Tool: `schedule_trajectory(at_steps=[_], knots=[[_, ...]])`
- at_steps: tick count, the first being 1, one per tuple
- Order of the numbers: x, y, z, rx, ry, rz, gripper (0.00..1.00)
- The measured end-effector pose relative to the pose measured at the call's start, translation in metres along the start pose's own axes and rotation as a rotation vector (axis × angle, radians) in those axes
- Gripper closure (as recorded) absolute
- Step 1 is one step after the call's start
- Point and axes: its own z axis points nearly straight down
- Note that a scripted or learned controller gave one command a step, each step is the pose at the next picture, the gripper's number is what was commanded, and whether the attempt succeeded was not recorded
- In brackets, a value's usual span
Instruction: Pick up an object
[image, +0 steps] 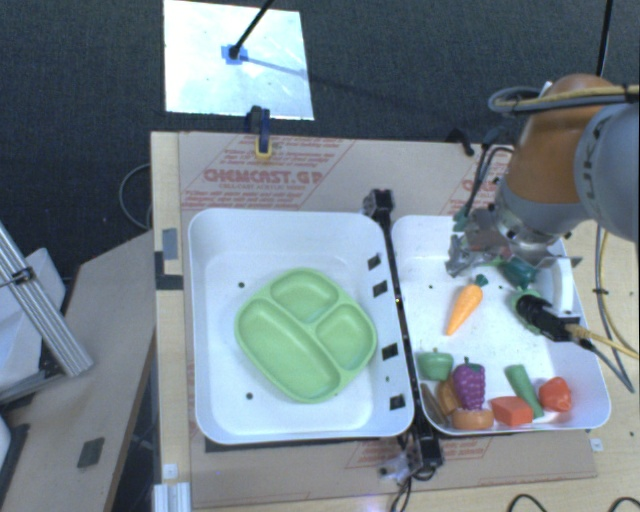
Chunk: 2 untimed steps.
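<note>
An orange toy carrot (463, 307) with a green top lies tilted in the middle of the right bin (425, 240). My gripper (468, 258) hangs at the back of that bin, just above and behind the carrot's green end. Nothing shows in its grasp. Along the bin's front lie a green pepper (434, 363), purple grapes (468, 381), a red block (511, 410), a green piece (522, 384) and a red tomato (555, 394).
The left bin (220, 250) holds a green divided plate (305, 334). A black divider with clips (386, 290) runs between the bins. The arm's orange band (545, 150) and grey wrist lean over the right bin's back right corner, with a black part (538, 312) and cables beside it.
</note>
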Motion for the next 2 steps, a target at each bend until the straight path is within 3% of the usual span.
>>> schedule_trajectory(at_steps=[1, 2], knots=[[0.005, -0.004, -0.019, -0.002, 0.001, -0.003, 1.00], [0.001, 0.007, -0.002, -0.001, -0.001, -0.001, 1.00]])
